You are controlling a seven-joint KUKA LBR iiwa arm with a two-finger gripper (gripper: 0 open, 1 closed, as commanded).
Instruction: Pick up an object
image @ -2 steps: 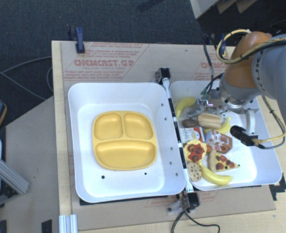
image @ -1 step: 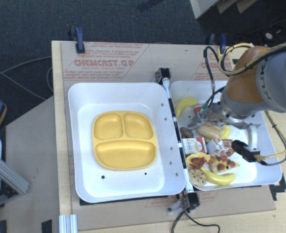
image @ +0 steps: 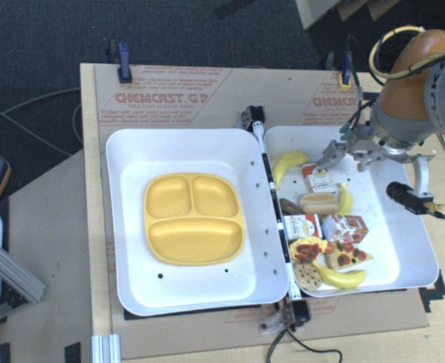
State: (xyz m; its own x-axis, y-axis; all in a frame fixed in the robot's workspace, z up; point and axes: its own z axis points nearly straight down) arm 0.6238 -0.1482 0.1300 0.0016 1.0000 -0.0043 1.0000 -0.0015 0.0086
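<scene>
End effector over the right bin, grip state unclear.

You see the end effector (image: pixel 348 151) low over the right bin (image: pixel 411 255); you cannot tell whether it is open or closed. Just to its left lies a banana (image: pixel 288 162), below it a hot dog toy (image: pixel 318 202), further below a pizza slice (image: pixel 348 257). Far left, a yellow divided plate (image: pixel 194 218) sits in the left bin (image: pixel 124 203).

Desk (image: pixel 169 89): flat brown board w/ red printed lettering, two blue clamps (image: pixel 122 59) on far edge. Directly on it, two shallow white plastic bins side by side, touching: left bin (image: pixel 124 225), right bin (image: pixel 411 255).
</scene>
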